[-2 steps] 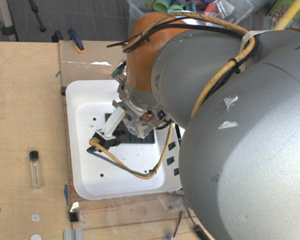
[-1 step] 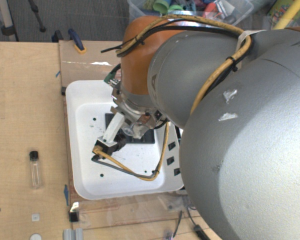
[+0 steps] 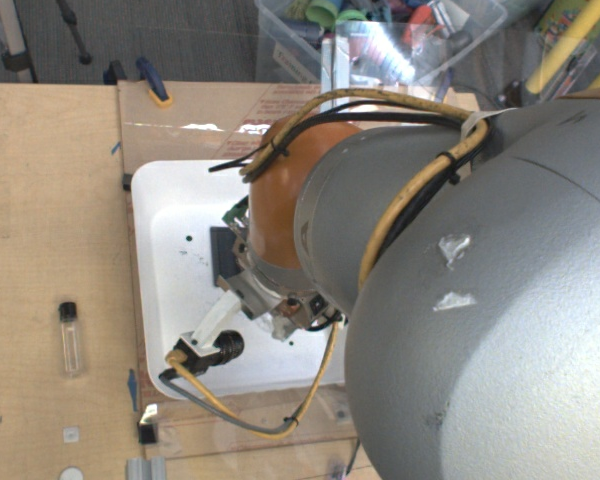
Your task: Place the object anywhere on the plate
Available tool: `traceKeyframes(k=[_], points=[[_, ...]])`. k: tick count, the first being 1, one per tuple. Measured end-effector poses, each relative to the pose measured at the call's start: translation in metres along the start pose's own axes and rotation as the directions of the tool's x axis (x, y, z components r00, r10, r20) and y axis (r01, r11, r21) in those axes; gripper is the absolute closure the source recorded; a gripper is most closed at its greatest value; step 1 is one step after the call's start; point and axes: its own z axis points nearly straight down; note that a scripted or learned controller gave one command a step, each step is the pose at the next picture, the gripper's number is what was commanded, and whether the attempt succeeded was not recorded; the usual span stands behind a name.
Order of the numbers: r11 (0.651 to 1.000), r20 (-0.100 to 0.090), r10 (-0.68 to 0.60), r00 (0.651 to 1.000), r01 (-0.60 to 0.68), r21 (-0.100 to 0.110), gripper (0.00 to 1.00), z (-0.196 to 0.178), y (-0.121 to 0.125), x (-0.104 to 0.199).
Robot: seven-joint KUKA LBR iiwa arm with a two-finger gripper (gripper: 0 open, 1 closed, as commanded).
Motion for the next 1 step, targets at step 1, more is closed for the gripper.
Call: traceKeyframes(k=[1], points=[[1.0,-0.004,-0.004,1.0,0.004,-0.002,1.0,-0.0176,0.0533,0.0757]])
